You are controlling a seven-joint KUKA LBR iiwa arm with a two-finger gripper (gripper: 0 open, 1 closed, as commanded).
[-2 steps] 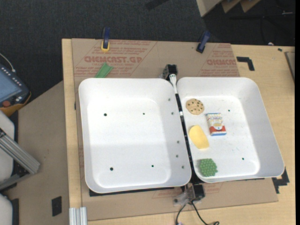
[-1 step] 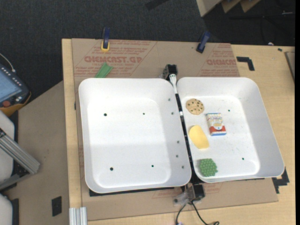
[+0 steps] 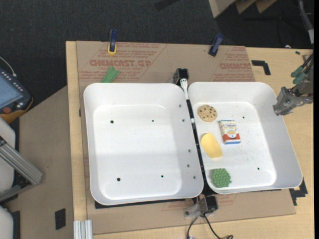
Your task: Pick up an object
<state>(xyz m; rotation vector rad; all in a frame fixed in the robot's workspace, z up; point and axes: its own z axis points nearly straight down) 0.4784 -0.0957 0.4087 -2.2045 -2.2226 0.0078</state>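
Observation:
The right bin (image 3: 264,133) holds several small objects. A round chocolate-chip cookie (image 3: 207,113) lies near its back left. A small red, white and blue carton (image 3: 230,132) lies beside it toward the middle. A yellow oblong piece (image 3: 211,145) rests against the left wall, and a green bumpy clump (image 3: 221,177) sits in the front left corner. My gripper (image 3: 287,103) hangs at the right bin's far right rim, apart from all the objects, with nothing visible in it.
The left bin (image 3: 134,143) stands beside the right one on a brown board. A green strip (image 3: 110,74) lies on the board behind the left bin. Clamps (image 3: 112,43) sit at the board's back edge.

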